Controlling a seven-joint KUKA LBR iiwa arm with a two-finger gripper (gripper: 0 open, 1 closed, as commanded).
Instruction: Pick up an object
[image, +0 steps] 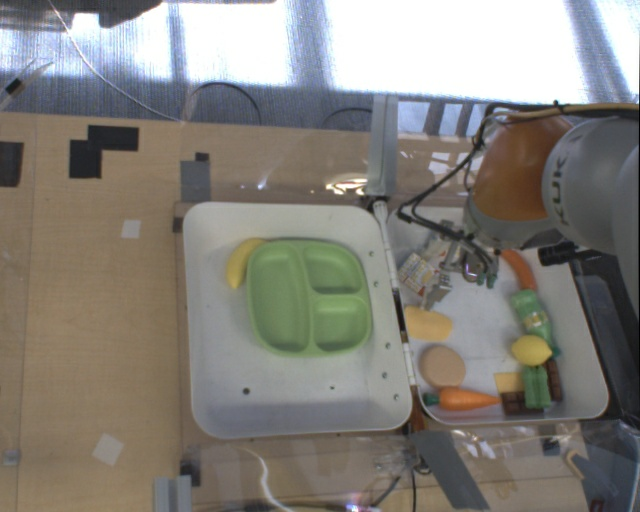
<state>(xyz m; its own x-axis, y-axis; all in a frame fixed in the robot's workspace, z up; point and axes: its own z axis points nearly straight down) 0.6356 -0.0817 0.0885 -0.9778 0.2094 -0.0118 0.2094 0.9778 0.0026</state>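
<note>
My gripper (436, 278) hangs low over the far left part of the right bin (592, 385), below the grey arm with its orange band (510, 170). Just in front of it lies a yellow wedge (428, 323). Closer to the front are a tan round piece (442, 365) and an orange carrot (468, 400). To the gripper's right an orange-red pepper (518, 268) lies beside a green bottle-like toy (530, 312) and a lemon (531, 350). I see nothing lifted off the bin floor.
The left bin (290, 400) holds a green divided plate (308, 297) with a banana (240, 260) at its far left edge. A brown chocolate bar (515, 403), a green block (538, 385) and a small yellow block (507, 381) lie in the right bin's front right corner.
</note>
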